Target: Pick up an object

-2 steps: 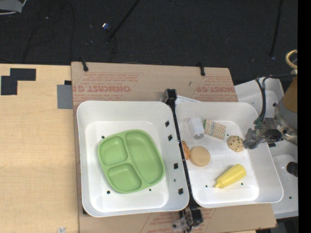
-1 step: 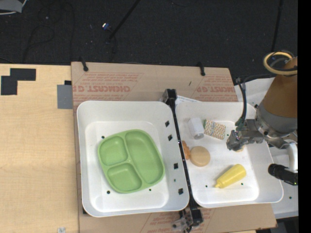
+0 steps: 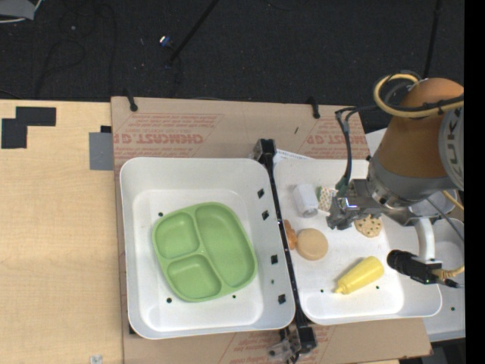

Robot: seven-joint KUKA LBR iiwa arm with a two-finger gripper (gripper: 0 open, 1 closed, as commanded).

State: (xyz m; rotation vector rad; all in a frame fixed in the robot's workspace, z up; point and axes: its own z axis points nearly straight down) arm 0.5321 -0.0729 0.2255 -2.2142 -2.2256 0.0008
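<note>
My gripper (image 3: 341,217) hangs low in the right bin (image 3: 379,305), near its middle. Just left of it lie a white cylinder (image 3: 305,199) and a pale patterned piece (image 3: 326,198). A tan round bun-like thing (image 3: 311,244) sits below and left of the gripper, with a thin orange piece (image 3: 289,234) against the bin's left wall. A dotted cracker-like thing (image 3: 369,225) lies just right of the gripper. A yellow bottle-shaped object (image 3: 359,275) lies toward the front of the bin. Nothing shows between the fingers.
The left bin (image 3: 140,203) holds a green divided plate (image 3: 203,250). A black divider (image 3: 276,233) runs between the two bins. The arm's orange and grey body (image 3: 417,142) looms over the right bin's back right part.
</note>
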